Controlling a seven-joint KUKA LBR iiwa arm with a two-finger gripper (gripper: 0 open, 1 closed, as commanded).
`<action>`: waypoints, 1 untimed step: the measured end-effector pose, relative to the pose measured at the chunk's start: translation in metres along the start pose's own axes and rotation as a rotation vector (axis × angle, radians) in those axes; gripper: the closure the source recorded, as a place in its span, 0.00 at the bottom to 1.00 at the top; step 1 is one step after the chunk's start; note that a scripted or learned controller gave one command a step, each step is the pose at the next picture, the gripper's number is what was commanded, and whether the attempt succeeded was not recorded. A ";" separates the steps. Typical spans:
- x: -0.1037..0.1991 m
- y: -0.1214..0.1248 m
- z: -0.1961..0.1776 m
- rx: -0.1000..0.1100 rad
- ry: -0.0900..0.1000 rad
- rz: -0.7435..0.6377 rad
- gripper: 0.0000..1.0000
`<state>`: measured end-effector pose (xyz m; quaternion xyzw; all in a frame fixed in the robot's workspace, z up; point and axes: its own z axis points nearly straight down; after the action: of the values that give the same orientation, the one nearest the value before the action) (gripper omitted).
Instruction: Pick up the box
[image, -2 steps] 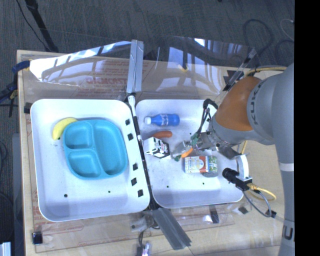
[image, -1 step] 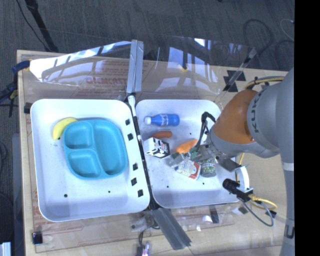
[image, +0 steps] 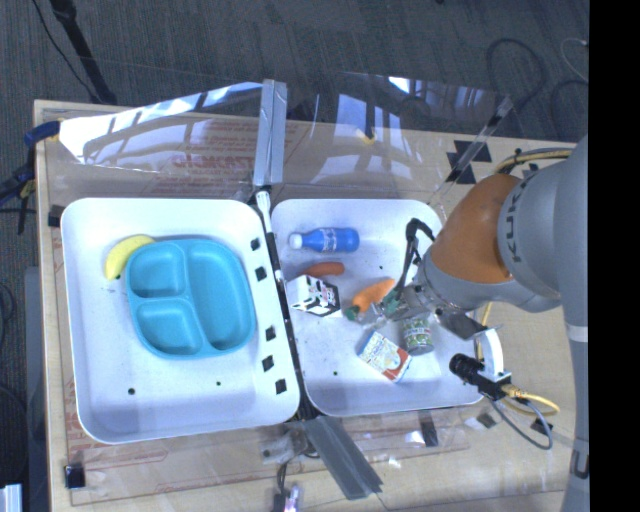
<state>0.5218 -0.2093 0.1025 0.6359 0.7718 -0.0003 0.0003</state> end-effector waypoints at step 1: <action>0.113 -0.007 -0.125 -0.001 0.000 -0.143 1.00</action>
<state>0.4933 -0.0996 0.2273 0.5792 0.8152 0.0003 0.0007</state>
